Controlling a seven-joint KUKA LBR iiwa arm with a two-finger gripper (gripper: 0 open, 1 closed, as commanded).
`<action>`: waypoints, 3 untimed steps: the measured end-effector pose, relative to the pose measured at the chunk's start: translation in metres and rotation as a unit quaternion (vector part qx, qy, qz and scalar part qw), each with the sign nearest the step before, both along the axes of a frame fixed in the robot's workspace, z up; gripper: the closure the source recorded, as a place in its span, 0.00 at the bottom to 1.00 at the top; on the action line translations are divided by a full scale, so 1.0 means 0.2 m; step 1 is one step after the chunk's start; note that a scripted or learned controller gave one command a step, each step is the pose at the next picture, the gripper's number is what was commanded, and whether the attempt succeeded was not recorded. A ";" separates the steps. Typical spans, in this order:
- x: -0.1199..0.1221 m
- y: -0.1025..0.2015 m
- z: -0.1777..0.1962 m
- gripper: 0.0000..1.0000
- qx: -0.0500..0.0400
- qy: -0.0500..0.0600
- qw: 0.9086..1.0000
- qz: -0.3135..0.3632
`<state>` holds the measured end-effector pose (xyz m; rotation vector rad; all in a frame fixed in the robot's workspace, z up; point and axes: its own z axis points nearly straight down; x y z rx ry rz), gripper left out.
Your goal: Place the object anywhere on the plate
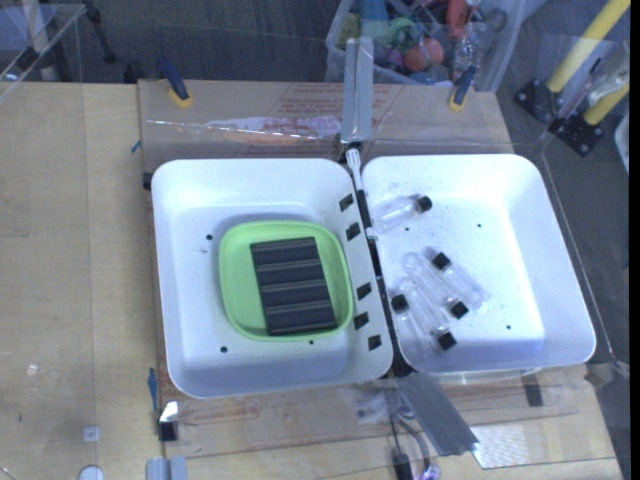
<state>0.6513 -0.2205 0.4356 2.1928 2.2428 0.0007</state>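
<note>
Gripper state: we cannot tell whether the gripper is open, closed or gripping anything.
Task object, candidate A: a black ridged block lies flat on the green plate, well inside its rim. If this is the object, we judge the placement done.
Task object, candidate B: several clear vials with black caps lie on their sides in the right bin, apart from the plate. One more vial lies nearer the bin's far wall.
Plate location: the plate sits in the left bin, toward its near side.
Risk, grasp: the vials are round, clear and clustered. We expect a pinch could slip off one or catch two at once.
Risk, transfer: the raised divider with black clips stands between the bins. A low carry could strike it and knock the vial loose.
Risk, release: the block covers most of the plate. A vial set on its ridges could roll off onto the bin floor.
Writing: faint reddish print shows on the sheet behind the bins, but it is too blurred to read.
Brands and labels: we can read none on the vials, the block or the plate.
</note>
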 end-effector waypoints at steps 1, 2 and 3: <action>0.02 0.00 0.00 0.00 0.000 -0.001 1.000 -0.025; 0.08 0.02 0.00 0.00 0.000 -0.001 1.000 -0.010; 0.08 0.00 0.00 0.00 0.000 -0.001 0.999 -0.052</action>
